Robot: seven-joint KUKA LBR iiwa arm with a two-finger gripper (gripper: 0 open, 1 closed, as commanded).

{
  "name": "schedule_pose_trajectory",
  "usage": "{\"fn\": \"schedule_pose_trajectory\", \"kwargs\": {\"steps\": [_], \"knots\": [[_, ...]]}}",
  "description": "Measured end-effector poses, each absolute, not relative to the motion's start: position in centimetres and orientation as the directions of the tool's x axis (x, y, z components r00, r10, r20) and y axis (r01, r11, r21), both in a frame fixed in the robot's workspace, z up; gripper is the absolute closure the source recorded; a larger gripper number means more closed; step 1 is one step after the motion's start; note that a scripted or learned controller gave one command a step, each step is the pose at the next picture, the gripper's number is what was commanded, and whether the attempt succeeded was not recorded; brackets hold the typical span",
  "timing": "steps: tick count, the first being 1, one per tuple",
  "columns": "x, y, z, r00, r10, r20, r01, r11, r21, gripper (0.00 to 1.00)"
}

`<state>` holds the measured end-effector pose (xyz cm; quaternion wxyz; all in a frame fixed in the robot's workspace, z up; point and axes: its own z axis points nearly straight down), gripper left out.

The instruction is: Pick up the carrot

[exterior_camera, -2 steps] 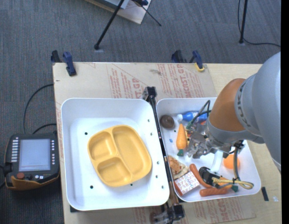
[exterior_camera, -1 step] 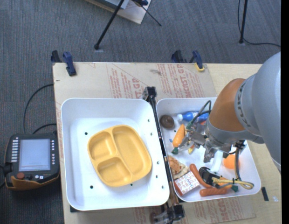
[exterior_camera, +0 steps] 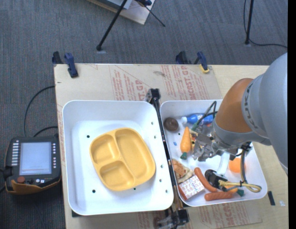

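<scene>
The carrot [exterior_camera: 186, 140], an orange tapered piece, lies pointing away from me near the left wall of the right bin [exterior_camera: 259, 174]. My gripper [exterior_camera: 201, 148] hangs low in that bin, just to the right of the carrot and very close to it. Dark gripper parts and cables hide the exact contact, so I cannot tell whether it touches the carrot. The grey arm with its orange band [exterior_camera: 236, 111] covers the bin's upper right part.
The right bin also holds a brown round item [exterior_camera: 171, 123], a blue bottle [exterior_camera: 195, 118], a red sausage [exterior_camera: 204, 178], a long orange-red piece [exterior_camera: 219, 195], a red-and-white box [exterior_camera: 191, 187] and a pastry [exterior_camera: 178, 167]. A yellow divided plate [exterior_camera: 121, 159] lies in the left bin [exterior_camera: 76, 128].
</scene>
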<state>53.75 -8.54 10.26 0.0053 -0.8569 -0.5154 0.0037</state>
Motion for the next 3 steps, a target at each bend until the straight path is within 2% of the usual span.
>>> {"fn": "schedule_pose_trajectory", "kwargs": {"steps": [1, 2, 3], "knots": [[53.7, -8.5, 10.3, 0.470, 0.883, -0.001, 0.883, -0.470, -0.013, 0.00], [58.6, -9.6, 8.6, 0.833, 0.554, -0.003, 0.554, -0.833, -0.004, 0.00], [61.3, -8.3, 8.8, 0.979, 0.203, -0.004, 0.203, -0.979, -0.003, 0.00]]}}
